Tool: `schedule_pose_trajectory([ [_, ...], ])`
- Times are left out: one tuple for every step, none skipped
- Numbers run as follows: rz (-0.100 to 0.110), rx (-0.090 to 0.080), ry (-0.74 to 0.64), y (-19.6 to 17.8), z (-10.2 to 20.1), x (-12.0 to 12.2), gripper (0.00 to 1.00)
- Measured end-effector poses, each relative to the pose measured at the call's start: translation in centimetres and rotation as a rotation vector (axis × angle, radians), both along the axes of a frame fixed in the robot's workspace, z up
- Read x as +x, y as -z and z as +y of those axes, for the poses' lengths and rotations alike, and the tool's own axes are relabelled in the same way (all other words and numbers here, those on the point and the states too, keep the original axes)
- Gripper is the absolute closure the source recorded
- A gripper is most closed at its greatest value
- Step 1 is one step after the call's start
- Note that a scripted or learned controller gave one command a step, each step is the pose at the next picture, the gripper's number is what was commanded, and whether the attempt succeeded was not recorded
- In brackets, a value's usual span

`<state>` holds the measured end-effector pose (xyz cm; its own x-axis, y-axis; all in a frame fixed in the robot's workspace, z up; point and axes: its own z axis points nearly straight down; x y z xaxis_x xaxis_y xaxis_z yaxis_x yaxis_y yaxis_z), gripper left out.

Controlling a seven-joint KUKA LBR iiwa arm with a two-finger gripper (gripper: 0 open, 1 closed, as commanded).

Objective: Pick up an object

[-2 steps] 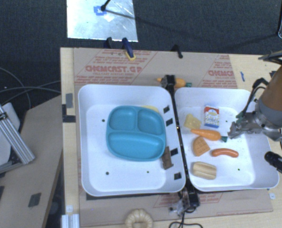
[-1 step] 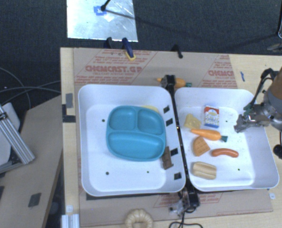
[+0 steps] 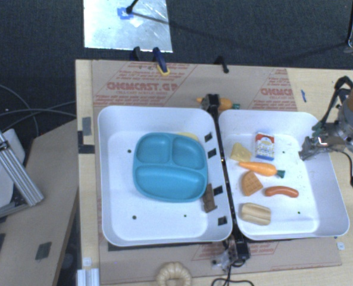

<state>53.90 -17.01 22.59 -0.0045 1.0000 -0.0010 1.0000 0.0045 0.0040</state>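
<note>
Two shallow white plastic bins sit side by side on a brown cardboard sheet (image 3: 182,79) w/ red print, atop the bench. The left bin (image 3: 119,219) holds a blue three-compartment plastic plate (image 3: 170,165), roughly centred, w/ a pale yellow item (image 3: 188,136) peeking out at its far edge, too hidden to identify. A small brown stick-like piece (image 3: 209,199) lies just beside the plate's near-right corner, close to the divider between bins. The right bin (image 3: 328,204) carries the toy food: a pale yellow cheese wedge (image 3: 240,152) at far left, a small red-and-white carton (image 3: 264,146) just right of it, an orange toy carrot w/ green tip (image 3: 261,168) lying across the middle, an orange-brown waffle-textured chip (image 3: 251,184) nearer and touching or nearly touching the carrot, a red-orange toy sausage (image 3: 281,191) to the right of the chip, and a tan bread roll (image 3: 255,213) nearest the viewer. All items lie apart from the gripper. The grey arm comes in from the right; its two-finger gripper (image 3: 309,148) is over the right bin's far-right part, near the rim, pointing left toward the carton and well apart from it. Can't tell if the fingers are spread or pressed together; nothing seen between them. An orange-and-dark object (image 3: 219,103) sits past the bins' far edge at the divider. A beige ring-shaped item (image 3: 175,274) lies on the near side, off the cardboard. A shiny silver square sheet (image 3: 127,16) lies on the dark floor far left, w/ a small blue mark.
</note>
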Motion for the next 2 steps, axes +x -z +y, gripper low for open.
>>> schedule_pose_trajectory([
  [0.000, 0.001, -0.005, -1.0, 5.1, 2.6, 1.00],
  [0.000, 0.002, -0.005, -1.1, 10.8, 4.2, 1.00],
])
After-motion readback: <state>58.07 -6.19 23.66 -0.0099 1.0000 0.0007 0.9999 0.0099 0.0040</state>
